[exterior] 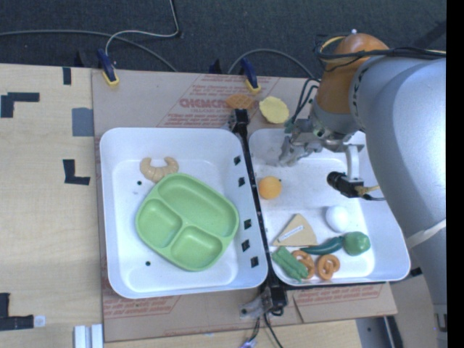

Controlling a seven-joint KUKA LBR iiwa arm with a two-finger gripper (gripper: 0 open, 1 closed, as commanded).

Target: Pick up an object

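Readiness for a pick seems why the end effector hangs low over the bare far end of the right bin, grip state impossible to tell, the small orange ball lying just nearer, leftward.

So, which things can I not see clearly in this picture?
1. Tool, camera view: blurred, so whether it holds anything cannot be told.
2. Right bin, camera view: the arm hides its right rim.
3. Yellow round item behind that bin, camera view: too small to name.
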